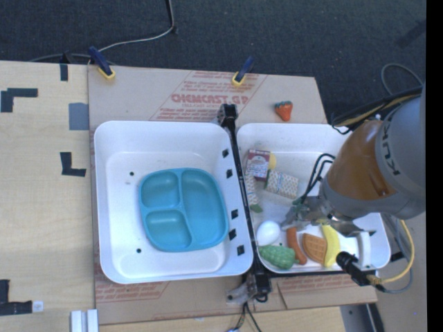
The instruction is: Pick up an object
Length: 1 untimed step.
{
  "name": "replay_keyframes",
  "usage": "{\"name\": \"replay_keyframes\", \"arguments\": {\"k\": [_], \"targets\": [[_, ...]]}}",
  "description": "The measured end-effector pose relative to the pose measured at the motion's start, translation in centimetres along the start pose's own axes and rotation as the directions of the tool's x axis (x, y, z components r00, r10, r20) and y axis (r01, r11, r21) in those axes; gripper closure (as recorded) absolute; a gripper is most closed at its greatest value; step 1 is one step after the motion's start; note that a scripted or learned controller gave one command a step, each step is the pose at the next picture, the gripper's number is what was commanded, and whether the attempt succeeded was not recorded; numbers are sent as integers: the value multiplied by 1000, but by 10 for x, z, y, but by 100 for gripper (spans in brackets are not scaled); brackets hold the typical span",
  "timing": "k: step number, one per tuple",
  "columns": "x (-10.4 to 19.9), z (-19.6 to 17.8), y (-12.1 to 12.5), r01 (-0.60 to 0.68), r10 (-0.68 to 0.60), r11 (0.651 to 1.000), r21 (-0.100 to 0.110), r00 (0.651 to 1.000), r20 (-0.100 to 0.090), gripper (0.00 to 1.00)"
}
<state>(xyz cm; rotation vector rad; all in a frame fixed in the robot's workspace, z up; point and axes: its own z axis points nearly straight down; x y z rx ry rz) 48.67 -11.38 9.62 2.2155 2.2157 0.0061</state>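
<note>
My gripper hangs low in the right bin, under the grey arm with its orange band. Just below it, along the bin's front, lie a white egg, a green knobbly toy, a red sausage, an orange slice-shaped piece and a yellow banana. Behind the gripper, toward the back left, are a small dark red carton and a pale patterned box. The wrist hides what is directly under the gripper.
The left bin holds a blue divided plate. A strawberry toy lies on the cardboard behind the right bin. Black clips line the wall between the bins. Cables run along the arm at right.
</note>
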Motion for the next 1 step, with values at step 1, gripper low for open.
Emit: {"name": "replay_keyframes", "arguments": {"k": [1], "targets": [[51,-88,54,2,-2,1000,9,1000,-4,100]]}}
